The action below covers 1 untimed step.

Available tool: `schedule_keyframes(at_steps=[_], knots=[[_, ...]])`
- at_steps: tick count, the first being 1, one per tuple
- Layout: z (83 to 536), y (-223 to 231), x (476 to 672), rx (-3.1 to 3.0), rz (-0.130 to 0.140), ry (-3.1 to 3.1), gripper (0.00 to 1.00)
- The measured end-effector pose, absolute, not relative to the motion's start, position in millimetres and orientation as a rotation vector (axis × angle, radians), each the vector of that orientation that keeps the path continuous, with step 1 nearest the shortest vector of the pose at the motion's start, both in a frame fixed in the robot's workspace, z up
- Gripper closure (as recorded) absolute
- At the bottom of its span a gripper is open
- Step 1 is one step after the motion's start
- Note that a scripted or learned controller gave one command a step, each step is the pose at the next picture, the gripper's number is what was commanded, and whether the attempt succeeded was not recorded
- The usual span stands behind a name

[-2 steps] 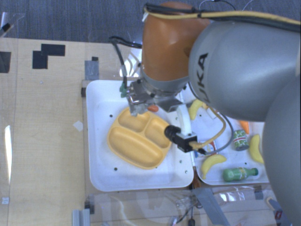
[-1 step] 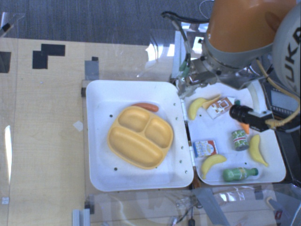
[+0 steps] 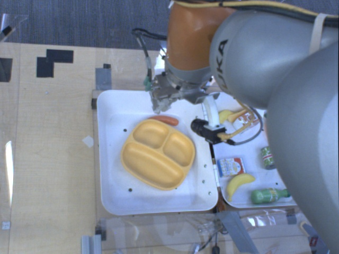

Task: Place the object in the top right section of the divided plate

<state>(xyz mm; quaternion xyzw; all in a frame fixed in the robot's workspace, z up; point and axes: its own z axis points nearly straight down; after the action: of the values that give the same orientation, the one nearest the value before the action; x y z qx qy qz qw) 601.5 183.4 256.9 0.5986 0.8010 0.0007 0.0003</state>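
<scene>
A yellow divided plate (image 3: 158, 154) lies tilted in the left white bin (image 3: 111, 157). Its three sections hold nothing. A red-orange sausage-shaped object (image 3: 165, 120) lies on the bin floor just beyond the plate's far rim. My gripper (image 3: 160, 107) hangs right above the left end of that object, under the orange wrist band. Nothing shows between the fingers.
The right bin (image 3: 238, 199) holds a banana (image 3: 238, 183), a small carton (image 3: 231, 166), a green bottle (image 3: 269, 195), a green can (image 3: 267, 157) and a yellow-orange item (image 3: 235, 118) partly under the arm. The big grey arm covers the upper right.
</scene>
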Motion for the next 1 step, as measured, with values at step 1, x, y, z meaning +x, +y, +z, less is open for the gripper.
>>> schedule_keyframes(at_steps=[1], knots=[[148.9,222.1,500.3,1.867,0.001,2.527,1.00]])
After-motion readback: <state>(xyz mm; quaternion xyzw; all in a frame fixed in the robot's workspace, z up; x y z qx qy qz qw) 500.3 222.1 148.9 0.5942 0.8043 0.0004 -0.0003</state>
